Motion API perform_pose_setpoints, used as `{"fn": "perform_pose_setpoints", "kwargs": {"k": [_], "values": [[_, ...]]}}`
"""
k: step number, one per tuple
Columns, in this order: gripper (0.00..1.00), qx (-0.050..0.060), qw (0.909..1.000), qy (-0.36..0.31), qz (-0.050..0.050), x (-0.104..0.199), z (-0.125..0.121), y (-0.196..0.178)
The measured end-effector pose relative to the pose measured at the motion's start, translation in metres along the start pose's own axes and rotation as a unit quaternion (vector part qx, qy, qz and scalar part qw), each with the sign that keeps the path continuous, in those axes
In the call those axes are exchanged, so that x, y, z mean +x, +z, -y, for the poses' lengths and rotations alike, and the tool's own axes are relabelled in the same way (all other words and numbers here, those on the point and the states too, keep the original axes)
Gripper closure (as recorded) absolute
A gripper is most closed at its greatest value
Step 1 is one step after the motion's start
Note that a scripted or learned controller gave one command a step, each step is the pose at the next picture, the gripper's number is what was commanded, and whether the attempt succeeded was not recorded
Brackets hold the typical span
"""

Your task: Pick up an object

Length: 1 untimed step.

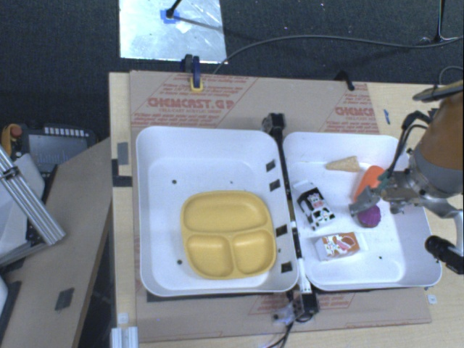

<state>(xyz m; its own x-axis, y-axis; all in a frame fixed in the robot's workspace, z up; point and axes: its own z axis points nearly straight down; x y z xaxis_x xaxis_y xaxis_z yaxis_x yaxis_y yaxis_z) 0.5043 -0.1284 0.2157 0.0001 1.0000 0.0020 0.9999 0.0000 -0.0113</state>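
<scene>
The left white plastic bin (156, 158) carries a yellow three-compartment tray (227, 232). In the right white bin (413, 263), the tool (366, 205) hovers at 3 o'clock, jaw state indeterminate, poised over the small purple round object (370, 217), probable pick target.

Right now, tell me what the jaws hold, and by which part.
It cannot be told. The gripper sits low in the right bin, over the purple object and beside the orange carrot, but nothing shows plainly between its jaws.
</scene>
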Motion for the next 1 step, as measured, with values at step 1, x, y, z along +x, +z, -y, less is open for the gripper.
{"fn": "perform_pose_setpoints", "kwargs": {"k": [1], "values": [[0.00,-0.006,1.0000,-0.002,0.001,0.0004,-0.0027,-0.0061]]}}
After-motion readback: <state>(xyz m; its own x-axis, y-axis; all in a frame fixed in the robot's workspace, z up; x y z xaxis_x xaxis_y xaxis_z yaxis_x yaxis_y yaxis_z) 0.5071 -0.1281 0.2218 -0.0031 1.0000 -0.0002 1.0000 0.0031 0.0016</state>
